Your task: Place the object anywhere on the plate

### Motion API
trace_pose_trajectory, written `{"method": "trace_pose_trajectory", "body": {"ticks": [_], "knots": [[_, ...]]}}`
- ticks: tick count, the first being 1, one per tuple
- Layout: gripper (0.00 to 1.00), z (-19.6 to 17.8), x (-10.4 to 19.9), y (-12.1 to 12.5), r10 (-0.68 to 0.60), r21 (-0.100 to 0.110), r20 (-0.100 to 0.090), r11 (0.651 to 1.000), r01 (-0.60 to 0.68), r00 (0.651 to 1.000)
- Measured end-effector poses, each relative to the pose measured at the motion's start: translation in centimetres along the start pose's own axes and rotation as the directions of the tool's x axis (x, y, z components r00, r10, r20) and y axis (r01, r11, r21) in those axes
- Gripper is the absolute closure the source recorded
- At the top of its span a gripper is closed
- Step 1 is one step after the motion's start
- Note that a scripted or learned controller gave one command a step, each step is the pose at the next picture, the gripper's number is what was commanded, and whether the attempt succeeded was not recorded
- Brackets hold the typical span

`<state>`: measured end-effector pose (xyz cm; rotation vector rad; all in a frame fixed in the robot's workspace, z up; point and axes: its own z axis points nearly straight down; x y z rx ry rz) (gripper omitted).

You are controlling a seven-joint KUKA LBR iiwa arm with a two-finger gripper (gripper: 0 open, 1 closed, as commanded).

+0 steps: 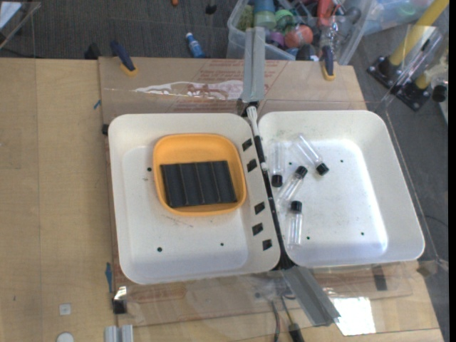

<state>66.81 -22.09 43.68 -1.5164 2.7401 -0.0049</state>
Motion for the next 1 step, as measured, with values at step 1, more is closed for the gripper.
{"method": "trace_pose_trajectory", "body": {"ticks": [1], "knots": [[1.0,0.06,0.02,0.0,-0.386,-0.002,0.001,0.923,0.386,0.923]]}}
